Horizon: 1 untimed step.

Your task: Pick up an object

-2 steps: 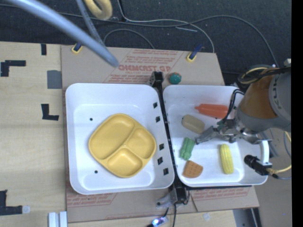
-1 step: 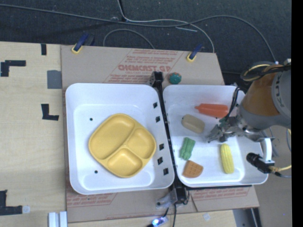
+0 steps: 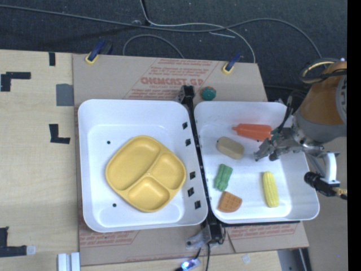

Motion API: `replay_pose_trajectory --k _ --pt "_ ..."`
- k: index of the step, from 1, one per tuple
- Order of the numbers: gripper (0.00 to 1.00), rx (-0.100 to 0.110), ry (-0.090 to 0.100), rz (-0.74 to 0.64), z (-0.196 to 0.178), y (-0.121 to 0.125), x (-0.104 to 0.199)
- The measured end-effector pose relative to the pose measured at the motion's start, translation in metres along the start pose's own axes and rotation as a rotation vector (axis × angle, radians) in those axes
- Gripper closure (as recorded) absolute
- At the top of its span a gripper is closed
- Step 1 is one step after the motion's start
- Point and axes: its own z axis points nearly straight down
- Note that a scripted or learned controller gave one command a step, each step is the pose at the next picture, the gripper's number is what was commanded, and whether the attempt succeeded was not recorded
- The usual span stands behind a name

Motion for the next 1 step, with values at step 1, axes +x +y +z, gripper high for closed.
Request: replay_pose_trajectory --k 1 --pt "1.0 -0.001 0.0 -0.001 -0.0619 0.0005 0.0054"
